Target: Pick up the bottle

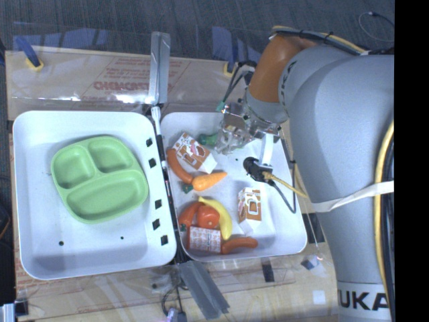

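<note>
- My arm [335, 153] reaches in from the right, a bulky grey body with the orange band [271, 69] curving above the wrist, bent down over the far end of the right bin [295, 237].
- My gripper [234, 136] hangs low at that bin's upper middle, metallic and cluttered with cables; I cannot tell how its jaws stand.
- A small green shape [206, 139] lies just left of my gripper, partly covered. It may be the bottle, but I cannot say for certain.
- Below it lie a glossy printed carton [191, 151], a smooth tapered carrot [209, 180] and a reddish sausage [175, 165] beside the bin's left wall.
- Toward the near end, a curved yellow banana [220, 217] crosses a shiny red pepper [198, 215], with a red-labelled packet [204, 239] and another sausage [238, 245] touching below.
- A second small carton [250, 205] stands tilted near the right wall.
- The left bin [33, 247] holds a matte green divided plate [99, 178] with three compartments.
- My arm's bulk hides the right bin's far right corner, and the arm's base is cut off by the frame.
</note>
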Controlling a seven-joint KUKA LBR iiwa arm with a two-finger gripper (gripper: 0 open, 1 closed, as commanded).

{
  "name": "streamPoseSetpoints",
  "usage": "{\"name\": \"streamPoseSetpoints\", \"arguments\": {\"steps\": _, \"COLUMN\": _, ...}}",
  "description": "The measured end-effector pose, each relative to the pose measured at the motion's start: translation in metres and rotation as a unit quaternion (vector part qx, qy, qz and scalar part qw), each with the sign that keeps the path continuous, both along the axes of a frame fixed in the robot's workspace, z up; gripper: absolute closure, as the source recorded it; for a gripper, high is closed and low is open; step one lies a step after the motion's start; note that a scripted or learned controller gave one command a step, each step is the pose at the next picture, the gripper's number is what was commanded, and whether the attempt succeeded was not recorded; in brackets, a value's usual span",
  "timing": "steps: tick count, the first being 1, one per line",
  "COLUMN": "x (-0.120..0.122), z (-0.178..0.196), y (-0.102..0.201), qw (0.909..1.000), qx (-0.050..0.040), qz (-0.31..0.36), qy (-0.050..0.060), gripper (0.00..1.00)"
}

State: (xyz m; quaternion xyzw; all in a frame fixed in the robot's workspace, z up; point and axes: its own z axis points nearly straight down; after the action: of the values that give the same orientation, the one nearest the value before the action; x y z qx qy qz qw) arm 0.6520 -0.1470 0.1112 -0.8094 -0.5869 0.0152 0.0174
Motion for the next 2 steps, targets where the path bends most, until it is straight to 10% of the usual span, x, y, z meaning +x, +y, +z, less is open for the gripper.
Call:
{"name": "streamPoseSetpoints", "arguments": {"steps": 1, "x": 0.0000, "z": -0.0001, "y": 0.0003, "qw": 1.0000, "qx": 0.0001, "qz": 0.000, "qy": 0.000, "gripper": 0.00}}
{"name": "streamPoseSetpoints", "arguments": {"steps": 2, "x": -0.0009, "z": 0.0054, "y": 0.0010, "qw": 1.0000, "qx": 0.0004, "qz": 0.003, "qy": 0.004, "gripper": 1.00}}
